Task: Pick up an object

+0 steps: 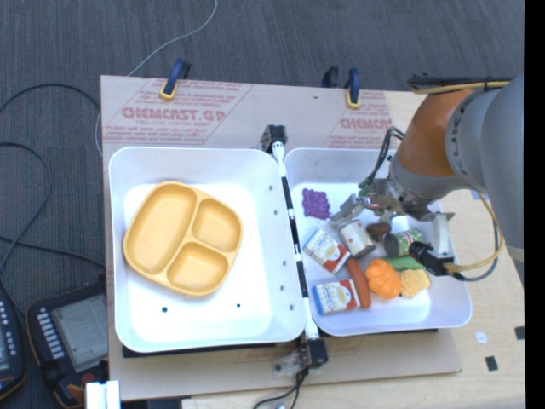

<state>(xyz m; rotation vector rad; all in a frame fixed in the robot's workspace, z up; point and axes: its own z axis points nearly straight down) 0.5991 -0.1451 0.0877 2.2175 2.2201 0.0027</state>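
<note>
The right bin (pixel 443 313) holds a loose heap of toy food: a purple bunch of grapes (pixel 316 202) lies apart near the left wall, and two small cartons (pixel 324 250) (pixel 335 296) lie flat below it. A red sausage (pixel 359 283) lies slanted beside an orange fruit (pixel 384 279), which touches a yellow corn cob (pixel 414 282). A grey can (pixel 358 238) lies tipped over just above them, near a dark green piece (pixel 402 244).
</note>
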